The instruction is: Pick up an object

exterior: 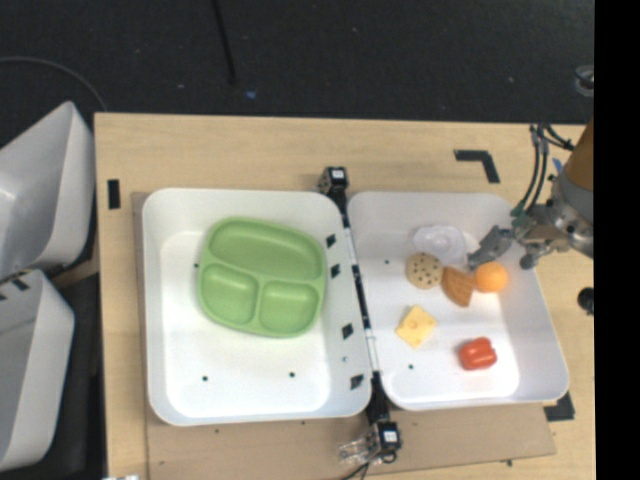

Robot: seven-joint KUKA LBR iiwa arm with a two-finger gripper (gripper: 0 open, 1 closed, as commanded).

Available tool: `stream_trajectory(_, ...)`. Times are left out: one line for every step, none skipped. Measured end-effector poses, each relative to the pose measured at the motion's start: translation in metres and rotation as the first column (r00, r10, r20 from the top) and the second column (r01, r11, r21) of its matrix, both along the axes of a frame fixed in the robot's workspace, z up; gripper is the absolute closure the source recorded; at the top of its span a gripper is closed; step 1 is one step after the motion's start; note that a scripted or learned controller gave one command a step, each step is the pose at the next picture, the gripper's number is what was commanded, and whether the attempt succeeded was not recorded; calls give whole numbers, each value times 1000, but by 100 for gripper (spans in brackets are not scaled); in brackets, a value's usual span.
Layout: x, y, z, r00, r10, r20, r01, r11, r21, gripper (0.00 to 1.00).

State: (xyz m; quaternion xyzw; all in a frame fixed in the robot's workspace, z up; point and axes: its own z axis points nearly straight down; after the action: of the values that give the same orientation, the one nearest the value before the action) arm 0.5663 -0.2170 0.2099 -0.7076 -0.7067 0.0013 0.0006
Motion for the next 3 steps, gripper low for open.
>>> stream_trajectory(8,3,-49,1000,2,1,-2,1000,0,0)
stream_trajectory(9,2,-35,1000,2,7,-2,1000,-2,100)
stream_trajectory(5,-4,10,1000,-2,7,2,1000,-2,100)
